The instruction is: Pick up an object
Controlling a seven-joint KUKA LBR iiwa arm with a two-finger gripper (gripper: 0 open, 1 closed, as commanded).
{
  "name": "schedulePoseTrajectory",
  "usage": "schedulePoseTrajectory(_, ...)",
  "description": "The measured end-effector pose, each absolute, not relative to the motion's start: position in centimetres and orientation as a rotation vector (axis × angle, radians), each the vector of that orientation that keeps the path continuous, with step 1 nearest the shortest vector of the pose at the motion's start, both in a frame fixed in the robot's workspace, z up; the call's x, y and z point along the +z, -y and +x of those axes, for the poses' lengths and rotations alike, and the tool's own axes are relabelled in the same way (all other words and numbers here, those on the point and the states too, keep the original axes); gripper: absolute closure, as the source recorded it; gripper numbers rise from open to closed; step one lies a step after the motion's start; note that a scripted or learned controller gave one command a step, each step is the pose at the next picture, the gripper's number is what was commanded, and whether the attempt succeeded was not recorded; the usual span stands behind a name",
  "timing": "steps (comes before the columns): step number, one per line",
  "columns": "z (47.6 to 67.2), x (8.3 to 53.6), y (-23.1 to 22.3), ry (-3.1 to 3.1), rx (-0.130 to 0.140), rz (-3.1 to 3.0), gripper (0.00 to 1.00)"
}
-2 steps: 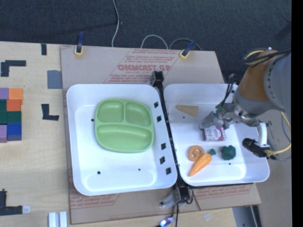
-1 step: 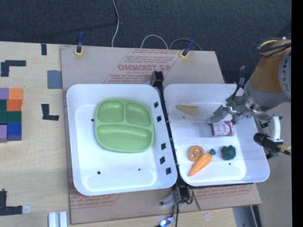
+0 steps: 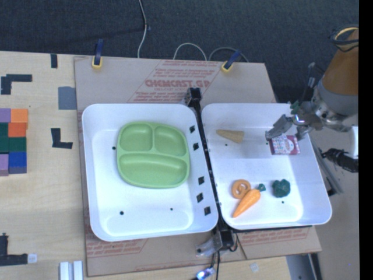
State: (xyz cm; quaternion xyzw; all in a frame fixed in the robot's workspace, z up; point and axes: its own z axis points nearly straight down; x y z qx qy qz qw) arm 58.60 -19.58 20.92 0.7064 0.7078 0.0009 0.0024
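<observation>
Objects in right bin (image 3: 309, 214): one carrot (image 3: 247, 202), one wedge (image 3: 231, 135), one packet (image 3: 285, 146).

Two shallow white bins sit side by side on cardboard. The left bin (image 3: 99, 174) holds a light green divided plate (image 3: 154, 155). In the right bin (image 3: 309, 206), a tan wedge (image 3: 231, 135) lies at ten o'clock, an orange toy carrot (image 3: 246, 201) and dark green lump (image 3: 282, 188) toward six. The metal gripper (image 3: 285, 129) hangs at two o'clock, over a small pink-and-white packet (image 3: 285, 146).

Even, bright overhead light — the white bins (image 3: 93, 174) nearly wash out, shadows faint; the whole frame soft, slightly grainy.
</observation>
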Motion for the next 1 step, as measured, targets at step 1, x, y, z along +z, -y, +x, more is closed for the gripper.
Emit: schedulePoseTrajectory(1,58.31,27.15,19.19,-2.22,0.004,2.215,1.0)
